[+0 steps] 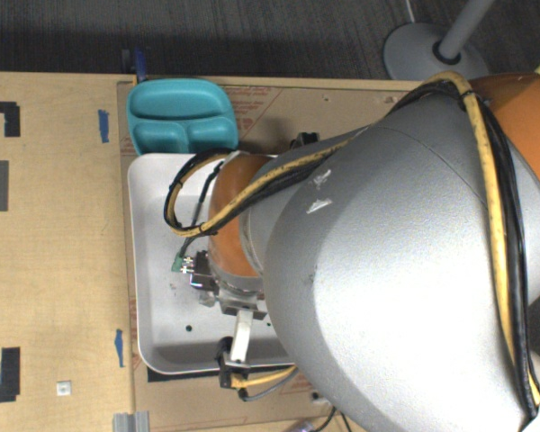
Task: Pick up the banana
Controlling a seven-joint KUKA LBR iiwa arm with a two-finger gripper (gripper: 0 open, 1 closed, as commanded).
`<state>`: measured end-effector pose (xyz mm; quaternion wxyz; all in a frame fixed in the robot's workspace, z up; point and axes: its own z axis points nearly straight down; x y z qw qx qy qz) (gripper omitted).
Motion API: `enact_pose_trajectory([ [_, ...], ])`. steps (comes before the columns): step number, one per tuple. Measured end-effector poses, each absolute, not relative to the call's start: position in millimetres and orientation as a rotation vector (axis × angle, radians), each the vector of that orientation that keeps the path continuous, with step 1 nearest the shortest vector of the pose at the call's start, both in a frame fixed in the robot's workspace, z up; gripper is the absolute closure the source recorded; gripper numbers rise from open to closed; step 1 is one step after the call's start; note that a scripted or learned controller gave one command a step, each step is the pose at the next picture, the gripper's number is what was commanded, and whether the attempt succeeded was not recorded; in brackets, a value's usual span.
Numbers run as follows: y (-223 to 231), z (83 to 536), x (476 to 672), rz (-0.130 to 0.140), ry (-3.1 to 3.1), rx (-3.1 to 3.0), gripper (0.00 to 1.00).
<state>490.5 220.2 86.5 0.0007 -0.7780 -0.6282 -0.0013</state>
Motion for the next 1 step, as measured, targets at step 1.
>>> enact_pose_trajectory([
  [1, 220.5, 96.2, 490.5, -0.003, -1.974, -2.442, 1.00],
])
